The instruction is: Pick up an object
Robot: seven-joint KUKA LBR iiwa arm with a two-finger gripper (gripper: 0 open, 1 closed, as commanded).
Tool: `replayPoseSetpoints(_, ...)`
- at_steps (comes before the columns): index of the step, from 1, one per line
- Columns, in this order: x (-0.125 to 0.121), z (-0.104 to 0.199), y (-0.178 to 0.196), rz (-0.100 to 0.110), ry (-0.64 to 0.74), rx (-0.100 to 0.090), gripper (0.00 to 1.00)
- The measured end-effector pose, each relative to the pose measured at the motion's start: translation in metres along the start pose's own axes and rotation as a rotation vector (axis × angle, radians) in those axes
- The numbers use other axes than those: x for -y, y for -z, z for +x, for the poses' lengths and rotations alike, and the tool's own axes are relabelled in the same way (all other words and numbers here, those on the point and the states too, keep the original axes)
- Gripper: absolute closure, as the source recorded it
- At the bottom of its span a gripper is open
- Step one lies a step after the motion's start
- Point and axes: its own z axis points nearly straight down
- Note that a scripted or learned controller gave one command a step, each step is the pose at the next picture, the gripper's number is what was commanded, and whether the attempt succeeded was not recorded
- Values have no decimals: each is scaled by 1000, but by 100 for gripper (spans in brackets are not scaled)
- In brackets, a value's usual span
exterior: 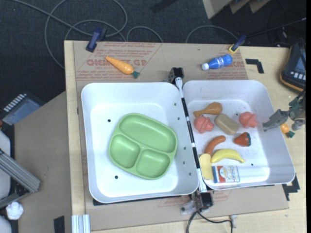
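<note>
The gripper (278, 121) hovers at the right bin's (277, 171) right rim, whether its jaws are parted or clenched unreadable, and the nearest strawberry (242, 139) inside looks a light, stiff, slick plastic toy, best pinched across its broad middle.

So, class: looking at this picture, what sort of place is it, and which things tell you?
Probably a robotics lab test bench, not a kitchen. Two white bins sit clamped side by side, the food is toys such as the banana, and cables trail on the floor.
</note>
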Motion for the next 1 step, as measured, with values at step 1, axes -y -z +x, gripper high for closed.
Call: replayPoseSetpoints(1, -31, 10, -103, 2, 1, -1, 0)
